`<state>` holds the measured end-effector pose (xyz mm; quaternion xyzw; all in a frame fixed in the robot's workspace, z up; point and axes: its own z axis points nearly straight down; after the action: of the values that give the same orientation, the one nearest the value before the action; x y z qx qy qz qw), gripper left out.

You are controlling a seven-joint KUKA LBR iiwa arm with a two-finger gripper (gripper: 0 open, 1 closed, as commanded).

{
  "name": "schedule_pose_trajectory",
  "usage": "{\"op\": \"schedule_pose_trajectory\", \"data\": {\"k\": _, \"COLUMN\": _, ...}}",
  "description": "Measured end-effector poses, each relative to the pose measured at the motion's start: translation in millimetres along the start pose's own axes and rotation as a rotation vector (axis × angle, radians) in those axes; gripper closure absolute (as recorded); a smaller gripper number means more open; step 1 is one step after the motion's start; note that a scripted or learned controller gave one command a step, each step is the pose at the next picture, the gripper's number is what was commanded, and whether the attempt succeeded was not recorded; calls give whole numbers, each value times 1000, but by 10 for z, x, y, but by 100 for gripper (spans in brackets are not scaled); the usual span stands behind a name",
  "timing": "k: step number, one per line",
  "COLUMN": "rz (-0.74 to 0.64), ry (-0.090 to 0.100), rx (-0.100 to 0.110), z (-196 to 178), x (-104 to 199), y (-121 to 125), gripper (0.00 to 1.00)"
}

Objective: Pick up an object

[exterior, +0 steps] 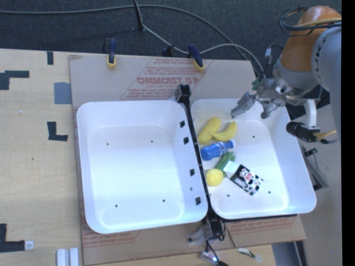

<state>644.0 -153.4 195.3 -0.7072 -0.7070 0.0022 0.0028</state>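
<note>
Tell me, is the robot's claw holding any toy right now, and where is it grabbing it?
Nothing is held. The gripper hangs open above the right bin's far edge, with nothing between its fingers. The yellow banana and blue bottle lie in the bin.

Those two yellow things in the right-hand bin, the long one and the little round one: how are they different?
The banana-like piece is long and curved, while the yellow ball is small and round. The banana-like piece lies at the far end of the cluster, near the gripper; the yellow ball sits nearer the camera, beside the green item. Both are yellow and rest in the right bin.
</note>
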Motion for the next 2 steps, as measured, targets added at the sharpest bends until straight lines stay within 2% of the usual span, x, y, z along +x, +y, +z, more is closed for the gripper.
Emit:
{"op": "schedule_pose_trajectory", "data": {"k": 1, "rz": -1, "ry": -1, "rx": -7, "z": -38, "x": 2, "y": 15, "gripper": 0}}
{"op": "schedule_pose_trajectory", "data": {"k": 2, "rz": -1, "ry": 0, "rx": -1, "z": 596, "x": -9, "y": -17, "gripper": 0}}
